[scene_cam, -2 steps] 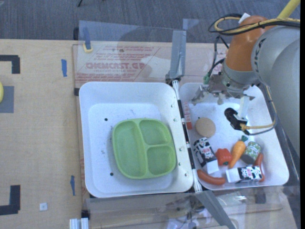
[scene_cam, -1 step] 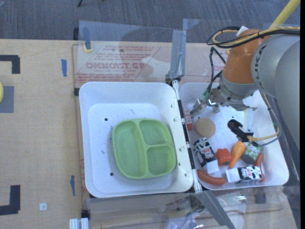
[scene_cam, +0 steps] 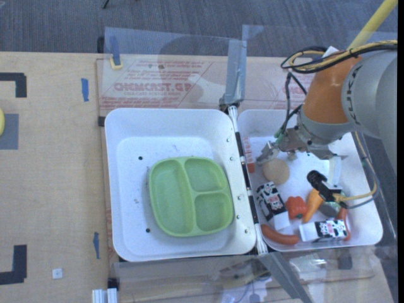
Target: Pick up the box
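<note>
A small box with a black-and-white cow pattern [scene_cam: 271, 199] lies in the right bin [scene_cam: 369, 229], left of centre. A second, white carton with cow patches [scene_cam: 325, 230] lies on its side near that bin's front edge. My gripper [scene_cam: 276, 148] hangs over the back left part of the right bin, just above a tan rounded thing [scene_cam: 276, 170]. It is behind the patterned box and apart from it. Nothing shows held in the gripper.
A red pepper [scene_cam: 295, 206], an orange carrot [scene_cam: 311, 205] and a red sausage [scene_cam: 279, 235] crowd around the boxes. The left bin [scene_cam: 126, 137] holds a green divided plate [scene_cam: 190, 196]. A clear panel stands behind the bins.
</note>
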`<state>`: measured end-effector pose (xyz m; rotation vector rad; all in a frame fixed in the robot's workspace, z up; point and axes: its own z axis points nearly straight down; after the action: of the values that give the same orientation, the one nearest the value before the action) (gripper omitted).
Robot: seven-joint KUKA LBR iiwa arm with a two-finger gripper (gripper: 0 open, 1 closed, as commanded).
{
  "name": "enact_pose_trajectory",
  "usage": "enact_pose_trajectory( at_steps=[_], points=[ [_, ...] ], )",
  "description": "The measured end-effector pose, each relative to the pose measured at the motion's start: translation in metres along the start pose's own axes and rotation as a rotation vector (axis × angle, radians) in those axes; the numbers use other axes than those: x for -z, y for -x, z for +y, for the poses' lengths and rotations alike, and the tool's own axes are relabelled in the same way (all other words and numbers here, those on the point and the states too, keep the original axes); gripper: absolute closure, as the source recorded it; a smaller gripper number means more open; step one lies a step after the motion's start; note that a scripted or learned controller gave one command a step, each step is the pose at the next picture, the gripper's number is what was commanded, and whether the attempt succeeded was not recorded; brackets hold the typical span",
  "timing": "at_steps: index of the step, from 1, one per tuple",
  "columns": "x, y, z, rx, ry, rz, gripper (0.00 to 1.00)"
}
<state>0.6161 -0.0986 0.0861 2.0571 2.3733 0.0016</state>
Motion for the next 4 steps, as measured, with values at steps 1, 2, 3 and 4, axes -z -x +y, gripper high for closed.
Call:
enact_pose_trajectory(
  at_steps=[1,2,3,4],
  points=[
    [-0.001,0.006,0.039,-0.143,0.003,-0.002,0.0],
    [0.0,0.002,-0.011,-0.131,0.001,0.0,0.0],
    [-0.001,0.003,0.04,-0.437,0.0,-0.001,0.0],
    [0.0,-0.005,-0.007,-0.469,-0.001,0.0,0.0]
  ],
)
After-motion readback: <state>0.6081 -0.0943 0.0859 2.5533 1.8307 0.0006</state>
